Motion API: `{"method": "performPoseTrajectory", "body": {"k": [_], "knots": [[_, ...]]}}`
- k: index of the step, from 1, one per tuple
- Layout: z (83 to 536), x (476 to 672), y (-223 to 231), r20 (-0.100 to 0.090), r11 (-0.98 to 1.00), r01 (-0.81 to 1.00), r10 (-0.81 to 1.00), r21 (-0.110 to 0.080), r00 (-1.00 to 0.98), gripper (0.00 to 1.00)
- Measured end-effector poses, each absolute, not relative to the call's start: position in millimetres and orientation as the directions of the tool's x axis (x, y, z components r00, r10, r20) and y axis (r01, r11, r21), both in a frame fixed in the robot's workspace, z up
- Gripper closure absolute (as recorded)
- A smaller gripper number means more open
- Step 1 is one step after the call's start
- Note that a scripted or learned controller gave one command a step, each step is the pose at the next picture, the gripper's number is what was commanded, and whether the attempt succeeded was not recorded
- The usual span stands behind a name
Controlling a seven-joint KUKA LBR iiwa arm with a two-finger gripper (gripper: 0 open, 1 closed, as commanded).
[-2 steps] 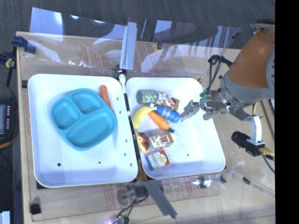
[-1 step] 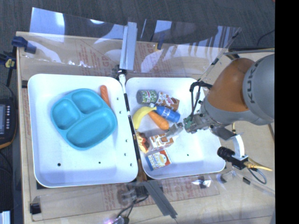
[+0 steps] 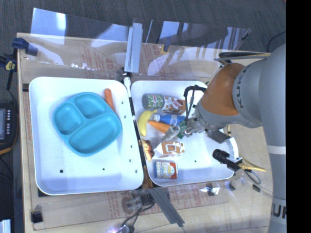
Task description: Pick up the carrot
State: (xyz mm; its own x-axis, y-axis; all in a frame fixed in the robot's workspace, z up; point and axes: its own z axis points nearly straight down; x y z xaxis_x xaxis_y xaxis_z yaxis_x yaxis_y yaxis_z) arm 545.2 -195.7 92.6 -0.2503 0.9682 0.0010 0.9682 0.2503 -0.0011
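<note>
The carrot [image 3: 159, 126] is lying flat in the right bin [image 3: 204, 166], an orange tapered piece pointing its narrow end toward the left and slightly up. It is resting just beside the yellow banana [image 3: 143, 122], among the cluttered items near the bin's middle. Its thick end is sitting next to the hand [image 3: 181, 130].

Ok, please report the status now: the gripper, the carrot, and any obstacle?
Gripper low in right bin, at carrot's tip. Carrot lying flat, not held. Banana and bottle crowd it.
</note>
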Motion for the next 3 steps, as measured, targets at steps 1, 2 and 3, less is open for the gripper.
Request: {"method": "performPoseTrajectory", "body": {"k": [1,2,3], "knots": [[90.0,603.9,-177.0,0.007,0.590,0.808,0.808,-0.008,-0.590,0.00],[101.0,605.0,-176.7,0.006,0.593,0.805,0.805,-0.007,-0.593,1.00],[221.0,581.1,-210.0,-0.001,0.343,0.939,0.939,0.000,-0.343,1.00]]}}
